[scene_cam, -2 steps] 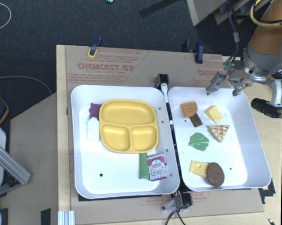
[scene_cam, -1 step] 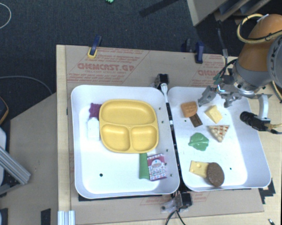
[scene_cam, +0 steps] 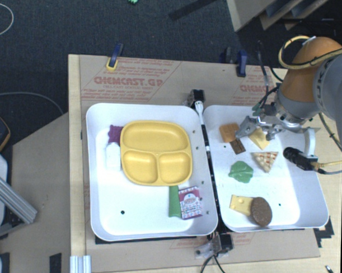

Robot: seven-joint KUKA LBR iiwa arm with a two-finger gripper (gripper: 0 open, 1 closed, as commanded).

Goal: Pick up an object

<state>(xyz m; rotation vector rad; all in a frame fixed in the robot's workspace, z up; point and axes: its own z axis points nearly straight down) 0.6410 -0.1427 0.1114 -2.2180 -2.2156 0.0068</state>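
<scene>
I see the arm's pincer point(scene_cam: 260, 126) low over the far part of the right bin point(scene_cam: 308, 213), at a yellow wedge point(scene_cam: 259, 139).

Whether the pincer is open or closed I cannot tell. Near the wedge lie a tan cracker point(scene_cam: 229, 131), a pizza slice point(scene_cam: 266, 160), a green leaf point(scene_cam: 241, 171), a cheese slice point(scene_cam: 240, 204) and a brown cookie point(scene_cam: 261, 211). The left bin point(scene_cam: 101, 214) on the bench point(scene_cam: 83, 79) holds a yellow divided tray point(scene_cam: 156, 151) and a red packet point(scene_cam: 190, 202).

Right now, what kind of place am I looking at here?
Probably a robotics lab bench: a KUKA arm over two white bins of toy food, on a clamped board, cables trailing on dark carpet.
</scene>
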